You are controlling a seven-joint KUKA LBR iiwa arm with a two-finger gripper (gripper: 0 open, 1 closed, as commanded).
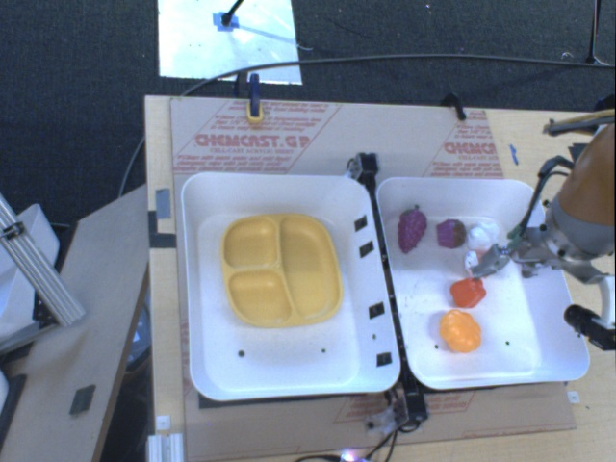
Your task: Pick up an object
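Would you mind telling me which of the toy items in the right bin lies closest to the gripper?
The red piece lies just below the gripper, nearest to it. The orange piece sits farther toward the bin's front, and the purple grapes sit farther left.

Grey arm [577, 221], orange band, metal gripper [488, 261]

A robot lab: bench [318, 133] with white bins [289, 195], cables, dark carpet [77, 56]

Both bins [289, 378] look like smooth, slightly glossy white plastic. The yellow divided tray [281, 268] is matt plastic. Under them lies printed brown cardboard [318, 138], dull, on a pale wood tabletop [159, 296].
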